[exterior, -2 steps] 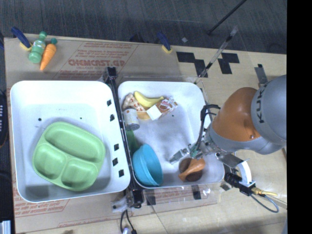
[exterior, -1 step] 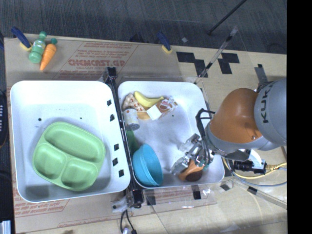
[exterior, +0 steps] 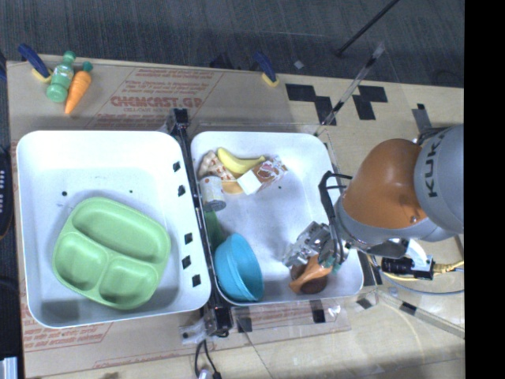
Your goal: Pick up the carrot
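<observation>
The gripper [exterior: 316, 253] is low in the right bin [exterior: 272, 144], near its front right corner, with an orange-brown tapered piece [exterior: 309, 273] directly beneath it. That piece may be the carrot, though the metal of the tool covers its upper part and blurs the outline, so neither its identity nor the state of the pincer can be told from here. A second toy carrot [exterior: 77, 91] with a green top lies on the cardboard [exterior: 150, 101] outside the bins, at the far left corner, just beside a green bottle [exterior: 60, 79].

In the right bin also sit a blue bowl [exterior: 238, 268], a banana [exterior: 239, 163] among a few small packets, and a small can [exterior: 211, 193] by the dividing wall. The left bin [exterior: 39, 152] holds a green divided plate [exterior: 111, 251].

A toy carrot of this kind is likely light, stiff and smooth plastic, so it should slip if pinched near the narrow tip. The thick middle of the body, fingers across the long axis, looks the safest hold.
</observation>
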{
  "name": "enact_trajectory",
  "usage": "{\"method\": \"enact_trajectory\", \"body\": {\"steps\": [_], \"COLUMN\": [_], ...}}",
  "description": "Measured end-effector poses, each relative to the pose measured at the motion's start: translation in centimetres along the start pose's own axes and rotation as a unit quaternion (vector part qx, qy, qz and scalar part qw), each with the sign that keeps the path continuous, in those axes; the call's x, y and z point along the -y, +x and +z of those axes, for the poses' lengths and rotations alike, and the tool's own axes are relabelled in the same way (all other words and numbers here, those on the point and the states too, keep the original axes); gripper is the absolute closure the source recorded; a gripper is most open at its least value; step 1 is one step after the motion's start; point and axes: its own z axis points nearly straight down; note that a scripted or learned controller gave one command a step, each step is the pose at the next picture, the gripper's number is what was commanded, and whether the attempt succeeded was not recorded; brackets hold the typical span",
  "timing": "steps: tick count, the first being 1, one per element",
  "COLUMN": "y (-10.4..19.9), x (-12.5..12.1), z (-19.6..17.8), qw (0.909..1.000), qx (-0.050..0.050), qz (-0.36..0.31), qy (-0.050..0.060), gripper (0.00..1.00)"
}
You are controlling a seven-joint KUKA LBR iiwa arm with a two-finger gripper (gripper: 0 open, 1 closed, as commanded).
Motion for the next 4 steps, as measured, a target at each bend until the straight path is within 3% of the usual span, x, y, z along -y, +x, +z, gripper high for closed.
{"method": "enact_trajectory", "body": {"steps": [1,2,3,4], "y": [3.4,-0.3,-0.3,-0.3], "x": [-4.4,0.3,0.3,0.2], "z": [1.0,0.9,0.9,-0.1], "qw": [0.9941,0.9974,0.9973,0.9977], "qx": [0.004,0.006,0.006,0.006], "qz": [0.109,0.072,0.073,0.068], "qy": [-0.002,-0.002,-0.003,-0.002], "gripper": [1.0,1.0,0.0,1.0]}}
